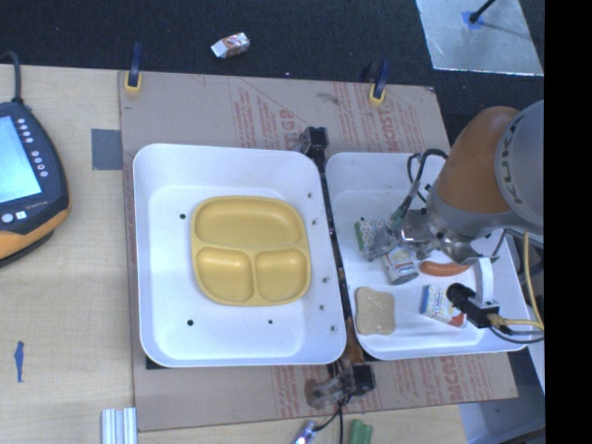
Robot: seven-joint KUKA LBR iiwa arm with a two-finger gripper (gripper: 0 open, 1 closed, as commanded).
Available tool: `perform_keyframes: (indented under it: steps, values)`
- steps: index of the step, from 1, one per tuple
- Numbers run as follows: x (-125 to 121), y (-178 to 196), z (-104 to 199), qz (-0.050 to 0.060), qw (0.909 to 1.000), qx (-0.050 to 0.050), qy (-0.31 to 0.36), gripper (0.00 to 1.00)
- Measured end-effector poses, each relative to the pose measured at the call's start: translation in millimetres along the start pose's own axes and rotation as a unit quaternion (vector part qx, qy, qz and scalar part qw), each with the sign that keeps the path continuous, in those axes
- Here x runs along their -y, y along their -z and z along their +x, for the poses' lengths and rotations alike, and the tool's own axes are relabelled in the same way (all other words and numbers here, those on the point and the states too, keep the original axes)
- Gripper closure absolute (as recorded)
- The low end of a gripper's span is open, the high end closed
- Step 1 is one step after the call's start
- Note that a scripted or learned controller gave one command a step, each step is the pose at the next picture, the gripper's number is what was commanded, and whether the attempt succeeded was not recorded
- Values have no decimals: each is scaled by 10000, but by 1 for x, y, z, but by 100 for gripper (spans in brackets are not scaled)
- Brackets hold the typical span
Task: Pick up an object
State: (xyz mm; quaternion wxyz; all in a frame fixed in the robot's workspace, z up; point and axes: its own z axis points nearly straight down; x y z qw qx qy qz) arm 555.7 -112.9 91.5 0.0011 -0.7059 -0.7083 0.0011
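My gripper (379,241) is low in the right bin (370,178), near its left wall, with the grey arm and its orange band (472,160) reaching in from the right. A small green piece (361,233) sits right at the gripper's left side. Just below the gripper lies a small printed packet (400,267). A tan flat slice (375,310) rests at the bin's front left. A red-orange sausage (444,268) and a white and blue tube (439,303) lie to the right, under the wrist.
The left bin (157,248) holds a yellow divided plate (250,249). A black clip (316,140) joins the bins at the back, another (356,377) at the front. A pendant (23,183) lies at the far left of the bench.
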Motion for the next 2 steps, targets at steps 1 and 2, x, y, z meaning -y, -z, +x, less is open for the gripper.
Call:
perform_keyframes:
  steps: [1, 2]
  values:
    - [0, 10, -1, 10, 10000, 11, 18, 100]
    - [-44, 101, 57, -12, 10000, -7, 3, 100]
